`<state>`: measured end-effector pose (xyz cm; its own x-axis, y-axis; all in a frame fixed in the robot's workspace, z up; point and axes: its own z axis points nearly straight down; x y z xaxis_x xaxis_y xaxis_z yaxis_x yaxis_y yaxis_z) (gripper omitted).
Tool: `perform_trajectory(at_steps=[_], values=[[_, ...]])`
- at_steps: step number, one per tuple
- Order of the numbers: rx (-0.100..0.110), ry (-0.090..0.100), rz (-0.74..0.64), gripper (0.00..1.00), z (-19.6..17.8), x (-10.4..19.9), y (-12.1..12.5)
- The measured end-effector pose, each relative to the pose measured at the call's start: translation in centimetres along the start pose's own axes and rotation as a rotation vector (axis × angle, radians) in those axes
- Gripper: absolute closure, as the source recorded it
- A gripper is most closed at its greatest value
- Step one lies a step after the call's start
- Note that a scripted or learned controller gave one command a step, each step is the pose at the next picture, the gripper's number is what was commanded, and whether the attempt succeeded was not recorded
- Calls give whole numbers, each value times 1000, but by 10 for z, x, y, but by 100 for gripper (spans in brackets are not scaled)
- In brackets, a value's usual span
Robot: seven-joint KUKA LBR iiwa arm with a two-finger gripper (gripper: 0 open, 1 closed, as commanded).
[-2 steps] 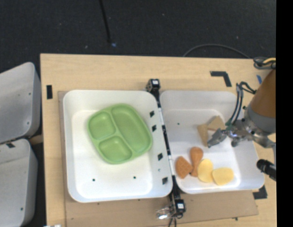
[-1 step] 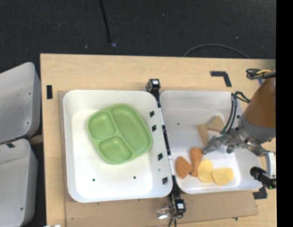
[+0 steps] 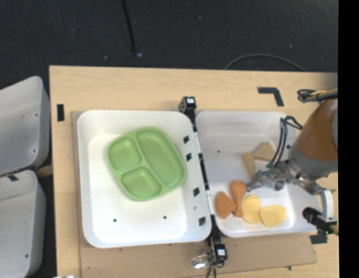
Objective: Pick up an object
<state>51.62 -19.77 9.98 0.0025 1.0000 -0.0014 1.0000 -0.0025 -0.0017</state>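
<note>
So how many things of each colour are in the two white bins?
Green: 1, the divided plate in the left bin
Orange: 2, pieces and in the right bin
Yellow: 2, pieces and
Tan: 2, pieces and
Total: 7

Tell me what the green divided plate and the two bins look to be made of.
Green divided plate: likely moulded plastic, matte to satin, judging by its uniform colour and rounded compartment edges. Left bin and right bin: probably thin white plastic, smooth, with soft sheen and rounded corners; the exact material cannot be confirmed from the camera view.
</note>
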Motion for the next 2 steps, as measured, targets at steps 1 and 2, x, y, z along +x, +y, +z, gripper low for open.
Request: perform_trajectory(at_steps=[1,2], values=[[-5,-1,3,100,-12,-1,1],[-9,-2,-5,100,-75,-4,6]])
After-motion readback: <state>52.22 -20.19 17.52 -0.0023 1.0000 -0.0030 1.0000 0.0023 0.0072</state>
